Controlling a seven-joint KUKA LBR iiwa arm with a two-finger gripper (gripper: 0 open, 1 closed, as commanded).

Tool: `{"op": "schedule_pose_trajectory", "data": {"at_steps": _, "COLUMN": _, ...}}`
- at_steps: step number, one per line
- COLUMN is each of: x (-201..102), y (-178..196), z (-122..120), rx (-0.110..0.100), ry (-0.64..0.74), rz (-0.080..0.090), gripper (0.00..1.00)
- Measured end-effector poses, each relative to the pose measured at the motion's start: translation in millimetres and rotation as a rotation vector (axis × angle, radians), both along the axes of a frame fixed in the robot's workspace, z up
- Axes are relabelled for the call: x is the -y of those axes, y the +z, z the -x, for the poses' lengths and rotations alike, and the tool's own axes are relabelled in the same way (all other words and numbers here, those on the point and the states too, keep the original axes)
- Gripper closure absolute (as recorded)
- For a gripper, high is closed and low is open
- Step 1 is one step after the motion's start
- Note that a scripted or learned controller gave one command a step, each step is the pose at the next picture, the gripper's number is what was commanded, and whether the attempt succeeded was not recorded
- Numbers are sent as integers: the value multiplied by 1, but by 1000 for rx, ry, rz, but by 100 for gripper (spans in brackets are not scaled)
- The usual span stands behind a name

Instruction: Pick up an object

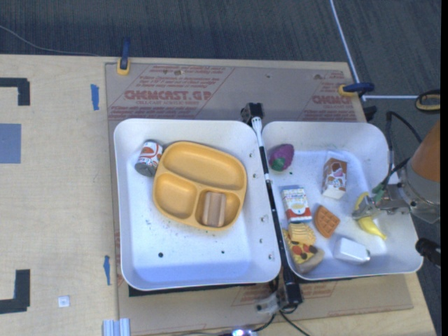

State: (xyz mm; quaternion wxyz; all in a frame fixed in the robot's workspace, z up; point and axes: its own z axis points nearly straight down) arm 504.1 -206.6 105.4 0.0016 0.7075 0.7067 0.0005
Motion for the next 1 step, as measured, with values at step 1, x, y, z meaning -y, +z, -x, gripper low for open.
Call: {"op": "schedule_pose_trajectory", "data": {"at_steps": 1, "x": -67, "y": 70, "z": 2, "rx": -1, "ry": 3, "rz": -2, "gripper": 100}}
